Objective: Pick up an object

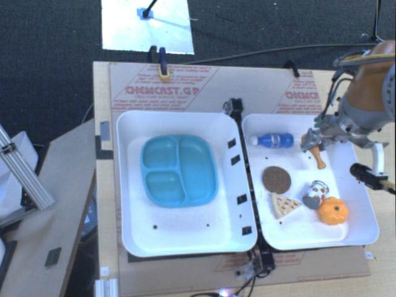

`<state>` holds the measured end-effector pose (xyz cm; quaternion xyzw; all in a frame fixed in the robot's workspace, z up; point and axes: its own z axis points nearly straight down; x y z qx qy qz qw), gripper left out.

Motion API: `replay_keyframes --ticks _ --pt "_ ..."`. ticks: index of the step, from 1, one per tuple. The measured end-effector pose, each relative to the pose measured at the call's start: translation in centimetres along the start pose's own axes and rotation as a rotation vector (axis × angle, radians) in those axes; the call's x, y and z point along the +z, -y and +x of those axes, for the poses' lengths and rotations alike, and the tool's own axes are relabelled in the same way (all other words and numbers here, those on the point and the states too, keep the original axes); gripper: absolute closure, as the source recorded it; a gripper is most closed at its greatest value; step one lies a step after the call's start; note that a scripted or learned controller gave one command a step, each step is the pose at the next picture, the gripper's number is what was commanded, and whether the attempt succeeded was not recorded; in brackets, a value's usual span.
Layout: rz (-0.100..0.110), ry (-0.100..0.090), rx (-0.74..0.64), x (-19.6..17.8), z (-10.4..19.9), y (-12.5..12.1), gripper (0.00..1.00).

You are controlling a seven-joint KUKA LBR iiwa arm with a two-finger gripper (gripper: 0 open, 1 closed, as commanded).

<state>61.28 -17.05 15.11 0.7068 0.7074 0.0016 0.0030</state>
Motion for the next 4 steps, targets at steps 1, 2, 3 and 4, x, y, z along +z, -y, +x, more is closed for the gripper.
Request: replay_keyframes --ticks 1,2,3,4 --pt "0.001 -0.001 -0.003 -4.4 0.2 0.2 1.00" --pt "0.000 -0.001 -0.005 -9.0 0.8 -0.2 1.00" --pt "0.004 -0.003 -0.008 -9.8 5.6 0.2 1.00" --pt "0.004 -0.003 -0.008 -8.9 10.3 -0.1 1.00"
